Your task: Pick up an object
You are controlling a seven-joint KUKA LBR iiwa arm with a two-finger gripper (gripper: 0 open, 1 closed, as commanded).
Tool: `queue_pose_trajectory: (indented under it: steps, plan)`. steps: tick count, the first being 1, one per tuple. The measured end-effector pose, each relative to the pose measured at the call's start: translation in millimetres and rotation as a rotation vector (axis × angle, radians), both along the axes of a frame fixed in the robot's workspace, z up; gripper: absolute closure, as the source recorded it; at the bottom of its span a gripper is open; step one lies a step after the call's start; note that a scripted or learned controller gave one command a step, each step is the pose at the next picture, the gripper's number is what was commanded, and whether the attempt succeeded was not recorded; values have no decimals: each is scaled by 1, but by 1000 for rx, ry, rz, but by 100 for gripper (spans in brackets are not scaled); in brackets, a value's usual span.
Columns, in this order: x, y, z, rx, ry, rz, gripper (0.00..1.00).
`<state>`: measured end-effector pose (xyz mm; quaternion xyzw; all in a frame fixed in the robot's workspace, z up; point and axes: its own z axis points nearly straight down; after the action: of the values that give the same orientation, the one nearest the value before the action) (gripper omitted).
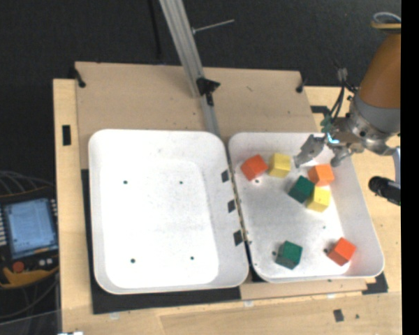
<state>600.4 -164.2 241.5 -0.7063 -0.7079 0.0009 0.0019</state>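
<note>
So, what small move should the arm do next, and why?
Probably lower the end effector a little toward the orange cube just below it. The end effector hovers over the right bin holding nothing, and this cube is the closest one.

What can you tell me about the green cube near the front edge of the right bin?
The green cube is a small dark green block with a matte look. It lies in the right bin, near the front wall, turned a little against the bin's edges. It stands alone and touches no other block. The nearest one is an orange cube to its right. The end effector is far from it.
</note>
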Motion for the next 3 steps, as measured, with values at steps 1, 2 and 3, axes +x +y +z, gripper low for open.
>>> queue_pose_trajectory:
  steps: [1,2,3]
  plan:
    - [1,0,3,-1,-5,1,0]
    - [4,-6,-59,-4,1,-4,0]
    - [0,-16,-109,-8,-13,-3,0]
